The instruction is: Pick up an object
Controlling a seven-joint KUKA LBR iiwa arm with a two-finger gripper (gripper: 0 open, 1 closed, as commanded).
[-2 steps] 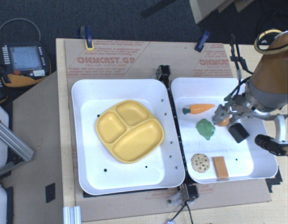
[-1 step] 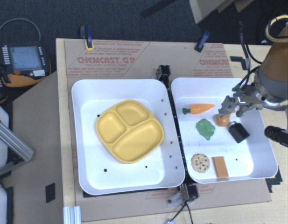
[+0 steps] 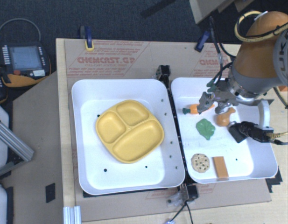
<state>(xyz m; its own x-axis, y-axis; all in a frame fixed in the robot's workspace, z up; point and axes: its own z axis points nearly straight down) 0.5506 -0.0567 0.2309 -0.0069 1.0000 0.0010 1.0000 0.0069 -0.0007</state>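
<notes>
The right bin (image 3: 260, 169) holds several small items. A small orange carrot-like piece (image 3: 192, 109) lies at its left side, and a green leafy piece (image 3: 205, 128) sits just below that. A tan rounded piece (image 3: 223, 119) is to the right of the green one. Near the front lie a round cookie (image 3: 200, 163) and an orange-brown block (image 3: 220, 167). My gripper (image 3: 213, 102) hangs low over the bin's upper middle, right beside the carrot piece's right end and just above the tan piece. From this angle the wrist hides what is under it.
The left bin (image 3: 83, 125) carries a yellow divided plate (image 3: 129, 131). A black part of the arm's fittings (image 3: 246, 131) juts over the right bin's right side. A black clamp (image 3: 163, 72) sits between the bins at the back. A pendant (image 3: 23, 62) lies off the bench at far left.
</notes>
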